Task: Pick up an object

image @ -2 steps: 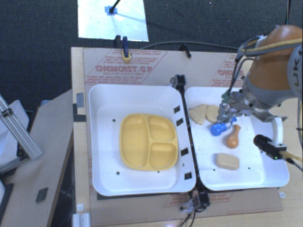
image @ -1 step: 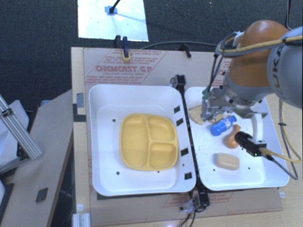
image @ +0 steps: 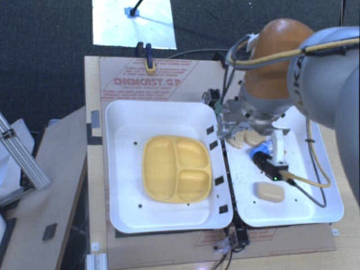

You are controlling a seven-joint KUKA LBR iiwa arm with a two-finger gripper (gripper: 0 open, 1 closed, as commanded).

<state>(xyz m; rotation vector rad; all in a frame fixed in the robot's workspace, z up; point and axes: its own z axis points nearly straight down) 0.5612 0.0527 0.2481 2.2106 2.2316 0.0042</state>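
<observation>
Two white bins are sitting side by side on the bench. The arm (image: 315, 55) is reaching from the right over the right bin (image: 320, 204). The left bin (image: 121, 122) is holding a yellow plate (image: 176, 168) with three compartments. The gripper (image: 264, 131) is hanging low in the right bin near a blue item (image: 262, 149); whether it is grasping anything, one cannot tell. A beige block (image: 270, 192) is lying apart, nearer the front.

A pale yellow three-compartment plastic plate (image: 176, 169) is seen in the glossy white left bin (image: 121, 151). In the white right bin (image: 315, 207), a beige soap-like block (image: 270, 192) and a blue-and-white crumpled item (image: 263, 149) are seen. Red lettering is printed on the tan cardboard sheet (image: 152, 80).
</observation>
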